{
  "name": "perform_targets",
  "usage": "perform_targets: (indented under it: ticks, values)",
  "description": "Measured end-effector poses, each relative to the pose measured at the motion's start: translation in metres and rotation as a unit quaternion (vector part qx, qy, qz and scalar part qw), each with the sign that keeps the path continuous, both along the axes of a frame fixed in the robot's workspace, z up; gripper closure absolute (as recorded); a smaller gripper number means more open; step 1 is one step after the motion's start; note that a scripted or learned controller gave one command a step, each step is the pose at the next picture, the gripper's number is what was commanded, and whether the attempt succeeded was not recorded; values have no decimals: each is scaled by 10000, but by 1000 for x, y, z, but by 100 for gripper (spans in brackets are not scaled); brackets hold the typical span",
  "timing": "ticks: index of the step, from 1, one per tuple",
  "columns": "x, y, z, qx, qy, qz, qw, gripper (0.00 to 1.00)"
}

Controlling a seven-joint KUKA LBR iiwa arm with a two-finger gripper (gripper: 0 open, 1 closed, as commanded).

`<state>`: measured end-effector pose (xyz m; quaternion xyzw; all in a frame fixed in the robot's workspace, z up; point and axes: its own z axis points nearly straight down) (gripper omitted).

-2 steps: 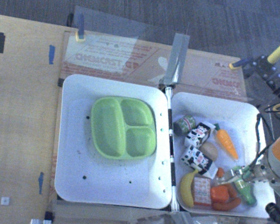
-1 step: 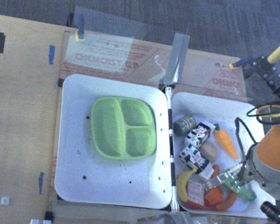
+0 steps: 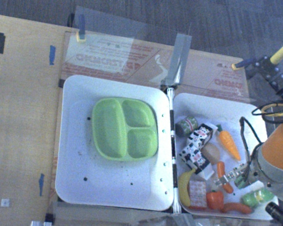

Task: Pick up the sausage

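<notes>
While reaching in from the right, holds the grey and orange arm (image 3: 282, 148) over the right bin (image 3: 238, 106), with the gripper (image 3: 232, 177) low among the toys on that bin's right half. Cannot tell from this angle whether spread or pressed together, nor whether pinching anything.

Looking across the camera view from left to right: shows a left bin (image 3: 67, 178) bearing only a green divided plate (image 3: 125, 129). Shows a crowded right bin, with a small can (image 3: 186, 126) and a cow-patterned carton (image 3: 196, 143) towards the far left, a carrot (image 3: 229, 142) further right, and a banana (image 3: 184, 188) at the near left. Places the sausage (image 3: 237, 208), judged to be the long reddish piece, along the near rim of the right bin, between a red round toy (image 3: 214, 199) on its left and a green toy (image 3: 257, 198) to its right. Leaves it just near of the gripper, lying flat on the bin floor.

Looks like the approach step, with the grasp not yet made. Calls next for shifting nearer, lining up across the narrow width of the sausage, and coming down without catching the red or green neighbours or the bin wall.
</notes>
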<state>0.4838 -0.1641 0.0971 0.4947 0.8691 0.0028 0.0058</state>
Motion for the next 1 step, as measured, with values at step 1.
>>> perform_targets:
  ticks: [1]
  values:
    - [4, 22, 149, 1, 58, -48, 10000, 100]
